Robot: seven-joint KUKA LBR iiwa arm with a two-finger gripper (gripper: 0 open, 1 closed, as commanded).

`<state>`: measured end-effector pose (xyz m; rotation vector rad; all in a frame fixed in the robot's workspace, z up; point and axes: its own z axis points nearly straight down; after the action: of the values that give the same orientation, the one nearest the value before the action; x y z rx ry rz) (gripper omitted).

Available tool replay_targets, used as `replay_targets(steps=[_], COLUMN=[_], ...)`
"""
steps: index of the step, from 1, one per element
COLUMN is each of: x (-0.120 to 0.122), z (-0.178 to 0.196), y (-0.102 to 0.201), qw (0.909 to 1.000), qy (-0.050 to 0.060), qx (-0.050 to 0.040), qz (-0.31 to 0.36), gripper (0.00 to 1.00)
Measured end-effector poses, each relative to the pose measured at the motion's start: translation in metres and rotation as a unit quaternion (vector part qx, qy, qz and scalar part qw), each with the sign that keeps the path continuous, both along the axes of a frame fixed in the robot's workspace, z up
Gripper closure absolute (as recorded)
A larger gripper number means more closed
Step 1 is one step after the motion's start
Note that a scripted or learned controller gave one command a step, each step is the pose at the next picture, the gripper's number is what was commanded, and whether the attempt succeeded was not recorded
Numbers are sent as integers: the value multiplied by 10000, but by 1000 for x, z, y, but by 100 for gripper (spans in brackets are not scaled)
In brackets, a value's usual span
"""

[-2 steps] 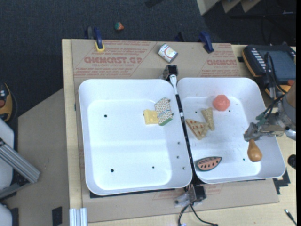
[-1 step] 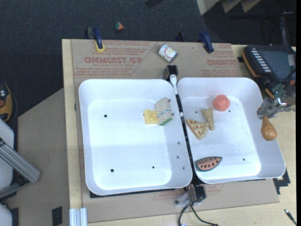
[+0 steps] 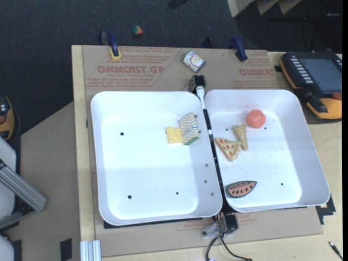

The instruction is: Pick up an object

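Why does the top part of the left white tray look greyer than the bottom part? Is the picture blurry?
In the camera view, a soft shadow lies across the upper half of the left bin, while its lower floor is brightly lit and nearly washed out; the picture is slightly soft, so the patterned piece and the watermelon slice lack fine detail; the red ball casts little shadow.

A printed cardboard sheet point(image 3: 163, 69) covers my desk point(image 3: 333, 140), pinned by two blue clamps point(image 3: 113, 43). A small box point(image 3: 193, 61) lies on the sheet between them. A teach pendant point(image 3: 315, 76) rests on the side my hand reaches in from. A little ball point(image 3: 138, 30) sits on the dark carpet point(image 3: 54, 15).
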<state>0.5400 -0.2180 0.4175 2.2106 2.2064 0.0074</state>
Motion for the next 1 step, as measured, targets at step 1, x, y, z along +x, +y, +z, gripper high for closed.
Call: replay_targets(steps=[1], x=[-58], z=[50], y=[11], qw=[10000], qy=[33], qx=[26], qz=[7], gripper=[100])
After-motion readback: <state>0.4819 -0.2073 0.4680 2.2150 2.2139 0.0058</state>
